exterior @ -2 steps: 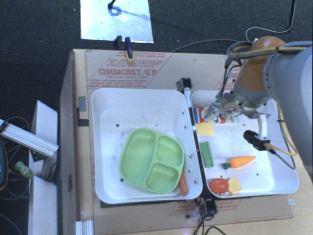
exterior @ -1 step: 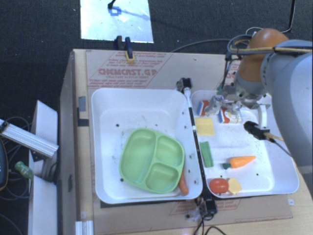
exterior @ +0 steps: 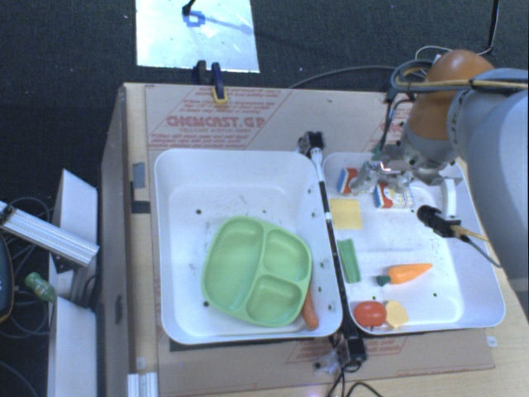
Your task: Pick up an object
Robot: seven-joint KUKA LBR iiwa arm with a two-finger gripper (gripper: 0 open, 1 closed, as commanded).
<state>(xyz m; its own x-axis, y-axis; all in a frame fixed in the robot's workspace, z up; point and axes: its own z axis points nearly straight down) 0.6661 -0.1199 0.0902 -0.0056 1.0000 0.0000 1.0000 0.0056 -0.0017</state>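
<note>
My gripper (exterior: 387,180) hangs low over the far end of the right bin (exterior: 475,300), on the grey arm that reaches in from the right. Right by it lie two small red, white and blue items, one (exterior: 348,179) to its left and one (exterior: 384,197) just below it. A yellow square slice (exterior: 346,213) lies nearer the divider. Further forward are a green strip (exterior: 348,260), an orange carrot (exterior: 407,273), a red tomato (exterior: 369,313) and a pale yellow piece (exterior: 397,313).
The left bin (exterior: 178,222) holds a green divided plate (exterior: 258,270) with a brown sausage (exterior: 309,312) at the plate's right edge. The two bins meet at a ridge (exterior: 331,238). The bench's cardboard top surrounds them.
</note>
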